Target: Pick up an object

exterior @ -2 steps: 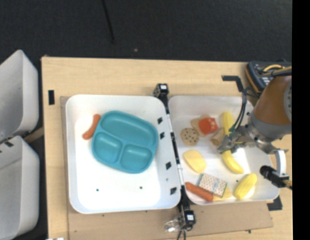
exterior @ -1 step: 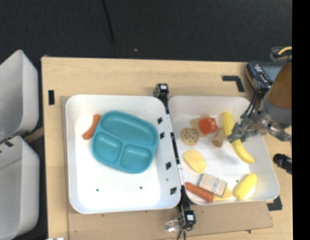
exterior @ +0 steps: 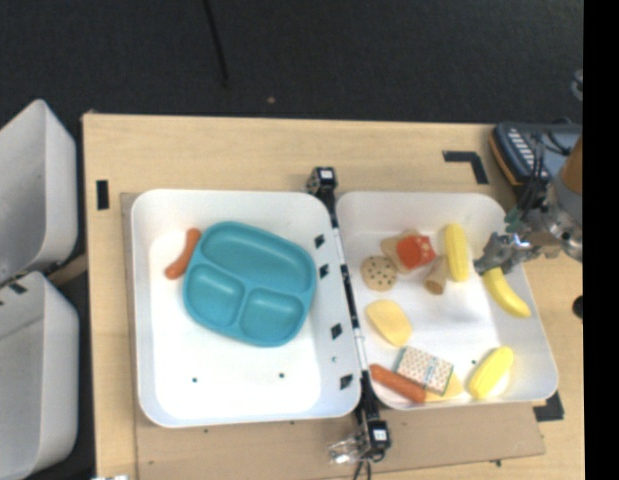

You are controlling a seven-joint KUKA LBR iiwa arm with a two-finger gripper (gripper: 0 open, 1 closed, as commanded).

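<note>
1. The left bin (exterior: 149, 298) holds a teal divided plate (exterior: 251, 284), with a small orange sausage-shaped toy (exterior: 183, 254) lying just off its upper-left edge.
2. The right bin (exterior: 459, 208) carries the clutter: a round cookie (exterior: 378, 272), a red block (exterior: 416, 251), a pale yellow wedge (exterior: 389, 321), a carrot (exterior: 397, 383) and a patterned box (exterior: 424, 370) near the front.
3. An upright yellow corn-like piece (exterior: 456, 252) stands further right, and a lemon (exterior: 491, 371) sits near the front right corner.
4. The banana (exterior: 507, 292) lies at the right side of that bin, its long axis running diagonally from upper left to lower right.
5. The gripper (exterior: 501, 251) hangs just above the banana's upper end, at the bin's right wall; whether it is released or clenched cannot be told from here, and nothing shows between its tips.
6. Judged from this, the banana is the nearest candidate, directly below and slightly right of the claw.
</note>
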